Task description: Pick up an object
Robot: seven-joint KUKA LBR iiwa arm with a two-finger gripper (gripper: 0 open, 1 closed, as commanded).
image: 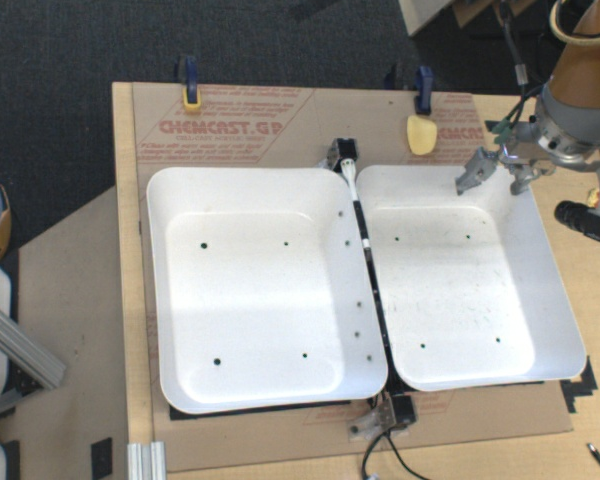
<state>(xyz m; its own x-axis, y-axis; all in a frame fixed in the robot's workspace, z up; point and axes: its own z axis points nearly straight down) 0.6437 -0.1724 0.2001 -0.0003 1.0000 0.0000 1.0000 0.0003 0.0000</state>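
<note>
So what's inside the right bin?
No loose object shows in the right bin: just its white floor with small dark dots and faint specks. The gripper hangs over its far right corner and covers a bit of the rim there.

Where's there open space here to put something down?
Both white bins show bare floors: the left bin widest, the right bin open toward its near edge. It is tighter at the right bin's far corner, under the hand, near the yellow piece.

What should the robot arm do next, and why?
Probably swing the gripper toward the yellow object lying on the board behind the right bin. The gripper hangs over that bin's far edge with nothing between its spread fingers, and that object is the nearest loose-looking thing to grab.
</note>
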